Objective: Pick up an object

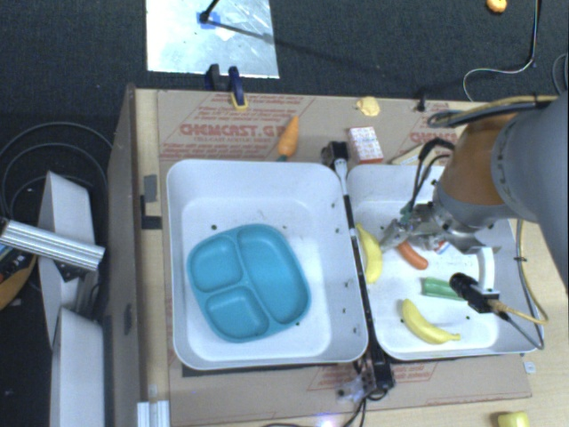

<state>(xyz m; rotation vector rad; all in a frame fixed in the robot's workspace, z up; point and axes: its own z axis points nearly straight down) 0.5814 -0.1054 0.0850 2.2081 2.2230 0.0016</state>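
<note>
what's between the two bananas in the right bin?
In the camera view, bare white bin floor separates the upper banana from the lower banana. The orange sausage-like piece and green piece lie off to the right.

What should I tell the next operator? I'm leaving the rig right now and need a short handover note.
Gripper: low in the right bin, over the orange sausage-shaped toy; whether the fingers are open or shut cannot be read, and no object shows between them.
Right bin also holds two bananas and a green piece.
Left bin holds the blue divided tray.
Done: arm is down among the objects.
Left: grasp one object and lift it clear.
</note>
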